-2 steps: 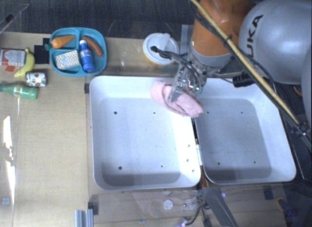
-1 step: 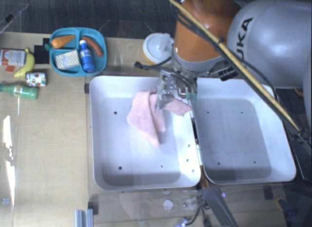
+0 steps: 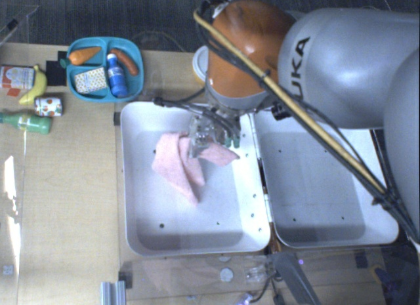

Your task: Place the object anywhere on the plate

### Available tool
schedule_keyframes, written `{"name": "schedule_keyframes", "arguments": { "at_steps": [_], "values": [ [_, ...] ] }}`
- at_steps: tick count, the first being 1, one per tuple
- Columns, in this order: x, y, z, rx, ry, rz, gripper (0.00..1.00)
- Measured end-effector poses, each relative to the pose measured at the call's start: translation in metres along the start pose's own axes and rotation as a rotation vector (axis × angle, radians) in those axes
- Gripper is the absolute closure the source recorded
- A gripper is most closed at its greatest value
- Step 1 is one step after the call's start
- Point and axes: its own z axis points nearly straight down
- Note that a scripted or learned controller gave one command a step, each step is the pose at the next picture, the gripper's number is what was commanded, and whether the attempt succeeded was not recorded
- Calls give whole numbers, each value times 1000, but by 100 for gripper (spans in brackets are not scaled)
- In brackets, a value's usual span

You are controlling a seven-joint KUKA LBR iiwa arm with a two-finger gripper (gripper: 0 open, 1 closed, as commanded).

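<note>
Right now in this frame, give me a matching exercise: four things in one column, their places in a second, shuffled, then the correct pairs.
Things
1. pink cloth
2. blue divided plate
3. banana
4. gripper

Places
A. on the bench, beyond the left bin's far left corner
B. lying in the left bin
C. over the left bin, at the cloth's far edge
D. near the bench's left edge

Pairs: 1-B, 2-A, 3-D, 4-C
</note>
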Motion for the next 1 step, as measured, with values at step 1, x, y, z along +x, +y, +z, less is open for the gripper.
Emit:
{"name": "schedule_keyframes", "arguments": {
  "at_steps": [1],
  "values": [
    [0,0,0,0,-1,1,0]
  ]
}}
